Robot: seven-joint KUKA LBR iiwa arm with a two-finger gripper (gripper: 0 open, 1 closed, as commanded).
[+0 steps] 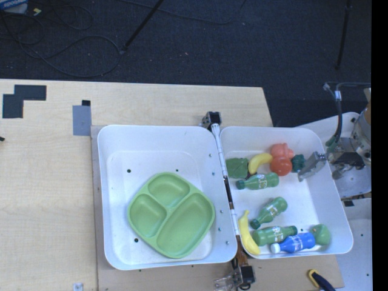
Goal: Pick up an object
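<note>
Several glossy plastic bottles (268, 211) and curved bananas (247, 235) crowd the right bin (342, 223); tool (310, 166) spread unclear.

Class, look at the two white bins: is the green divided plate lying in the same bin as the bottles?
No: the green divided plate lies in the left bin, while the bottles lie in the right bin.

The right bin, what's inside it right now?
The right bin holds two bananas, an orange-red toy, green bottles, a blue bottle and small green pieces. Whatever lies under the pile is covered.
</note>
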